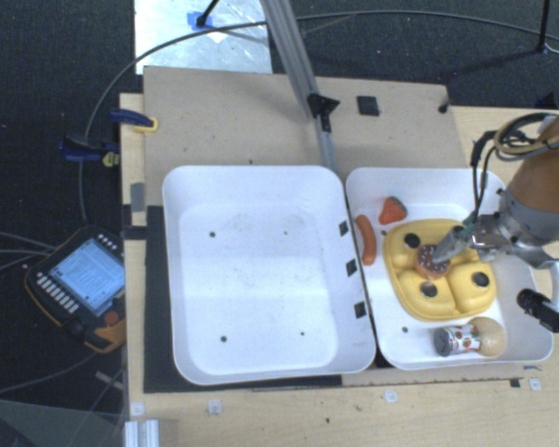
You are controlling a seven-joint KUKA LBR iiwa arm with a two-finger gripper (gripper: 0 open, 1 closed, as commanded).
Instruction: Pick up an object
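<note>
The right bin (538, 347) is the landmark. The arm (540, 189) enters over its right wall. In the middle of this bin lies the yellow toy (447, 282), the biggest thing and probably the target. The gripper (435, 259) is low over the toy's centre; I cannot tell if it is released or clenched. A sausage (364, 238) lies at the bin's left wall, and a small can (456, 341) at its near wall. I think a hold on the toy's edge is safer than on its broad top.
</note>
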